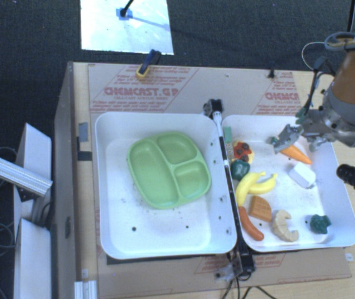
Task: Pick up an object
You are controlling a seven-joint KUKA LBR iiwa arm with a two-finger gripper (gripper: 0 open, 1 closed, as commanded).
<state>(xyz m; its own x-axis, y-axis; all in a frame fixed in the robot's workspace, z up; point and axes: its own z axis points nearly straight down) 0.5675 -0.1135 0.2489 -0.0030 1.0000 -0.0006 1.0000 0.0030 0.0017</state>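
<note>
In the right bin (345, 232), a toy croissant (283, 226) lies at six o'clock, a sausage (251, 223) at seven, a banana (254, 184) at centre-left. At one o'clock the gripper (294, 143) touches a toy carrot (298, 154); whether it pinches, I cannot tell. Best to centre on the carrot's thick end, then lift straight. Beyond, the left bin (115, 185) holds a green divided plate (168, 169); dark carpet surrounds the bench.
</note>
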